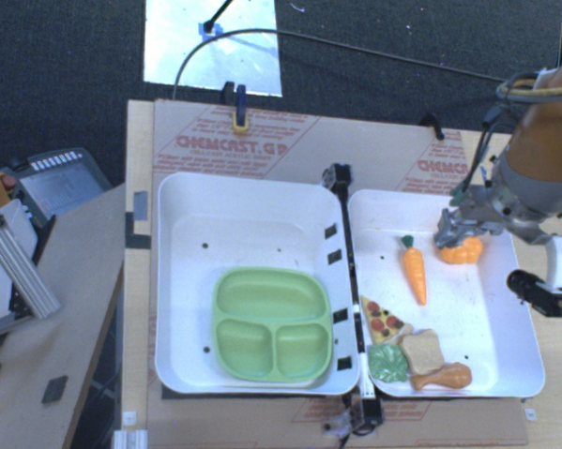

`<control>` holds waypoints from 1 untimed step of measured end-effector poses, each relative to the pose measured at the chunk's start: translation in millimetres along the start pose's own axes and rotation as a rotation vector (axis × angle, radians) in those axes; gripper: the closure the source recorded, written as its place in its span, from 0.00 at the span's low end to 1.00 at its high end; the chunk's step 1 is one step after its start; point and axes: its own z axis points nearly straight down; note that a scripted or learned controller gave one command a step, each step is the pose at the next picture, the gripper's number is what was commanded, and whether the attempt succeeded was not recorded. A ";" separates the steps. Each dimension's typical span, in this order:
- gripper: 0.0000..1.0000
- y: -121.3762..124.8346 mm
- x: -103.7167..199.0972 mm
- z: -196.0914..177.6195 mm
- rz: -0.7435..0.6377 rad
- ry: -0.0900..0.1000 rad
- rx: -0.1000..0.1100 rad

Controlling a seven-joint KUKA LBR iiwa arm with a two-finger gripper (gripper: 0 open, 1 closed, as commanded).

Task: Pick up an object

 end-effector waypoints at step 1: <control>1.00 4.3 50.0 -5.2 -0.001 0.001 -0.001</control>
